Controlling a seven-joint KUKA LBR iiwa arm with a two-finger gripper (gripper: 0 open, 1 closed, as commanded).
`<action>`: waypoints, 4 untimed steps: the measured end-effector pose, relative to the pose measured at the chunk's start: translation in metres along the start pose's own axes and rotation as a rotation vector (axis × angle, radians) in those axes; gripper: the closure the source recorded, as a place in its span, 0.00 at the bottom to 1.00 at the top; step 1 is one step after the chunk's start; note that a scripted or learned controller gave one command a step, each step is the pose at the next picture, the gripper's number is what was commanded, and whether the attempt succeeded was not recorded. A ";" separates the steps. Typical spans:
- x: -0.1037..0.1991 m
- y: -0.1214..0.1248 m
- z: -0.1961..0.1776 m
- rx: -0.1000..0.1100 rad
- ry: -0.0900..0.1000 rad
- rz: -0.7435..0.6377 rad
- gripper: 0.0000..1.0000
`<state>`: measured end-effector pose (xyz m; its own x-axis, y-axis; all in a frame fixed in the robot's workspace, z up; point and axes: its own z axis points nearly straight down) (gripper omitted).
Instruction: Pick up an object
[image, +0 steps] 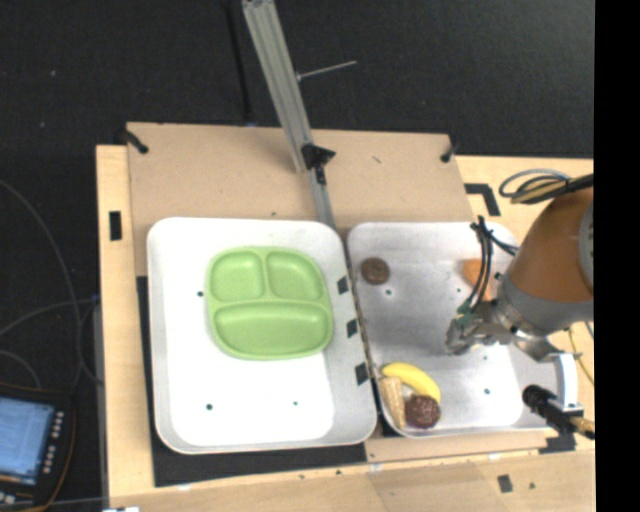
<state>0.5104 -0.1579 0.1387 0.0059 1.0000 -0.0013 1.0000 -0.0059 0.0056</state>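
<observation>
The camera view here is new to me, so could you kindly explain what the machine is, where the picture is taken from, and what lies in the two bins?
One fixed camera looks down at a slant on a bench. The grey and orange shape on the right is a robot arm; its gripper hangs low over the right bin, and nothing can be seen held in it. The left bin holds a green divided plate. In the right bin lie a small brown round item near the top, an orange item partly hidden by the arm, and at the lower edge a banana beside a dark reddish round item. The arm's job is to pick one up.
</observation>
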 end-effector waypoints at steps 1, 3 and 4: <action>-0.007 0.001 -0.045 -0.002 -0.002 -0.003 1.00; -0.001 0.007 -0.143 -0.001 -0.001 -0.010 1.00; 0.045 0.041 -0.142 0.003 0.001 -0.013 1.00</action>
<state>0.5510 -0.1133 0.2808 -0.0072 1.0000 -0.0001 1.0000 0.0072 0.0029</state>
